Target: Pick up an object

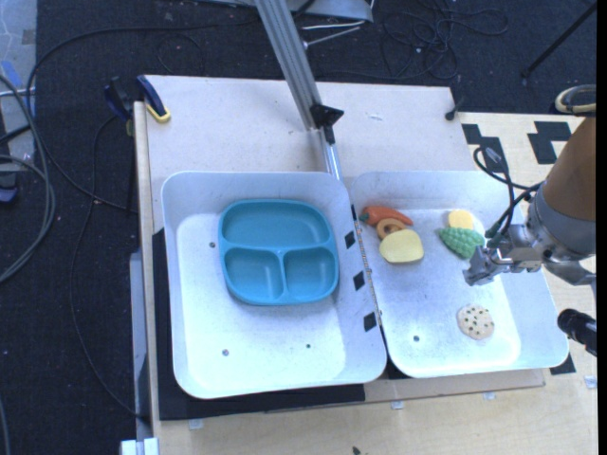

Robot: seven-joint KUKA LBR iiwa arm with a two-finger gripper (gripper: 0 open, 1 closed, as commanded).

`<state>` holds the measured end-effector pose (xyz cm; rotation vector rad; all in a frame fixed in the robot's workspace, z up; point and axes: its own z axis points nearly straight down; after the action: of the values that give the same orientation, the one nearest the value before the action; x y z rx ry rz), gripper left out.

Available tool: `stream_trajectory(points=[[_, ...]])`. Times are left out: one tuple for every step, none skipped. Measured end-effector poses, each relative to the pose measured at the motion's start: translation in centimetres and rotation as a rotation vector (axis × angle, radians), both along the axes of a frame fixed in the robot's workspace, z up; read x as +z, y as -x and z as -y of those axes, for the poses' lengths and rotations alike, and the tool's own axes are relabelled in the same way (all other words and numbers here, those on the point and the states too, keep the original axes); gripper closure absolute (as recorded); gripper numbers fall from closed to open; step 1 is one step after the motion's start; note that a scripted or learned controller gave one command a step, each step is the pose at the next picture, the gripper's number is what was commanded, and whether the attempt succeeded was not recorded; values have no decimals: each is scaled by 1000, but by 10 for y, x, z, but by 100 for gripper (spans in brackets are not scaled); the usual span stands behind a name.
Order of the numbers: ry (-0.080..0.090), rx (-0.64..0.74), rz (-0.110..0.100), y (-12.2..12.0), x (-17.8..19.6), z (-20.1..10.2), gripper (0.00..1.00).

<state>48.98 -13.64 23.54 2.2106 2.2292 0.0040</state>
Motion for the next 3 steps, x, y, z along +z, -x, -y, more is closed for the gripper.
stream_trajectory(points=[[0,-2,-5,-12,-11,-53,100],[-1,0,-1,-20,0,-110,100],[-1,0,-3,-26,-8,-171,100]])
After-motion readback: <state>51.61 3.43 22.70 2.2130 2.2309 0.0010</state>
